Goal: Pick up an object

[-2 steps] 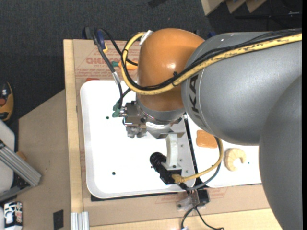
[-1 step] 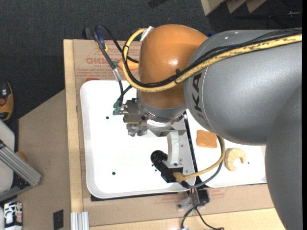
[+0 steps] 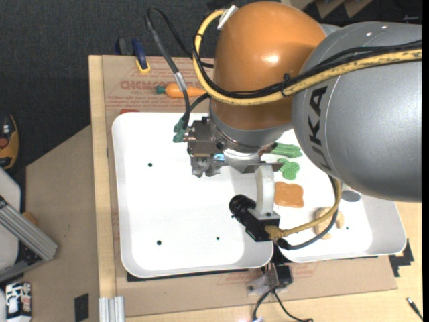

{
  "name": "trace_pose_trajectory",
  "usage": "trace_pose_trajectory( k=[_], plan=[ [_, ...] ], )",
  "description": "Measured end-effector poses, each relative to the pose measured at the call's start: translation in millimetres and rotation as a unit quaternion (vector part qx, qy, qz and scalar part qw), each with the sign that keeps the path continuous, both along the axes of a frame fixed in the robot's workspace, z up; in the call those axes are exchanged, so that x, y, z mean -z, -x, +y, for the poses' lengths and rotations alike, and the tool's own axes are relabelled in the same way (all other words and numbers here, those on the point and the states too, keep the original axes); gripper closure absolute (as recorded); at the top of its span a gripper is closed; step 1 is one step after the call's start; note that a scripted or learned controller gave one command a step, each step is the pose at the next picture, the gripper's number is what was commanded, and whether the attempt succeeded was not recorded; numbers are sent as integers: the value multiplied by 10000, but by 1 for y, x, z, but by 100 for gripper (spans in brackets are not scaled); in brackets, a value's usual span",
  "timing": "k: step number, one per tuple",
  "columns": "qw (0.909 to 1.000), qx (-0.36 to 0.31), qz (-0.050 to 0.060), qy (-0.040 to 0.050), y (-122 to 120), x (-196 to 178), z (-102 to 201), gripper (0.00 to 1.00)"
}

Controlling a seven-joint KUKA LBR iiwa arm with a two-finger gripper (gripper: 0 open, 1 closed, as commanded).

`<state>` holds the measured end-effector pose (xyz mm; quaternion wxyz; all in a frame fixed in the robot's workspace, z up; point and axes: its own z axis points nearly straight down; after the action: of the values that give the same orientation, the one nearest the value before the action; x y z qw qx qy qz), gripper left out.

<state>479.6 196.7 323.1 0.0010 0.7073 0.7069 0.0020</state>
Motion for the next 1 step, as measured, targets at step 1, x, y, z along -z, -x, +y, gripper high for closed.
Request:
trace_pose_trajectory(
  k=[1],
  plan=[
    [10000, -8, 12, 5, 0, -8, 1, 100]
  ],
)
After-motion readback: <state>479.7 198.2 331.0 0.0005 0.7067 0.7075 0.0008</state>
